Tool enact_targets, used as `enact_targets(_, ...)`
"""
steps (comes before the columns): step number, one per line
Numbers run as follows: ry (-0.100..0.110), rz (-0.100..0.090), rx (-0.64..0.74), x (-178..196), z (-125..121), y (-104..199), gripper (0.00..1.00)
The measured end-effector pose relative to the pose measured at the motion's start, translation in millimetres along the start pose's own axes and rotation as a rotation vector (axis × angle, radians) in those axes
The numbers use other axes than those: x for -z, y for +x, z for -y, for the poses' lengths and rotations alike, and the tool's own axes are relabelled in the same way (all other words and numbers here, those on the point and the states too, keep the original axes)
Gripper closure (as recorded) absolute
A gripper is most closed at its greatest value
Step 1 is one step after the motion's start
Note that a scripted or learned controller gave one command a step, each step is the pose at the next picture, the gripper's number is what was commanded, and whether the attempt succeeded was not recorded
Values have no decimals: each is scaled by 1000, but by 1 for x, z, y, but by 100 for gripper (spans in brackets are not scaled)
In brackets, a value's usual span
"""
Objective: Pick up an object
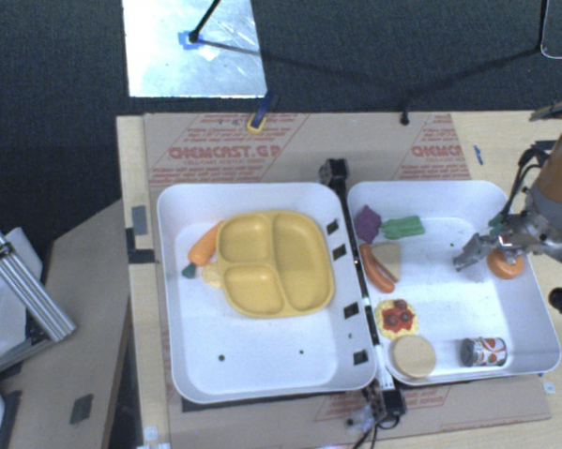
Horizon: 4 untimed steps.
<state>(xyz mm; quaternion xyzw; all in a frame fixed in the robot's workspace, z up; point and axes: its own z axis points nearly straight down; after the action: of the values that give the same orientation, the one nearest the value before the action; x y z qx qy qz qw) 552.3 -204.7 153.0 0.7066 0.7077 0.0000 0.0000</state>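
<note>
dark, perhaps carpeted floor point(49, 109)

Brown bench point(286, 139) with red writing on top. Two white bins side by side on it (touching in the middle): left bin point(190, 364), right bin point(526, 333). Shiny silver sheet point(159, 56) past the far edge.

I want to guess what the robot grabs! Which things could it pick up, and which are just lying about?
Could be picked up, right bin: orange round toy beside the gripper, green block, purple piece, hot dog, pizza slice, tan disc, small can.

Lying about, left bin: yellow divided plate, carrot.
</note>
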Motion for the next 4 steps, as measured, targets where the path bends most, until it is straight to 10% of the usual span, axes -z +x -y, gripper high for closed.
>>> enact_targets(2, -3, -3, 1, -64, -4, 10, 0)
enact_targets(3, -18, 10, 0, -51, -7, 6, 100)
enact_targets(4, -5, 1, 2, -8, -7, 8, 100)
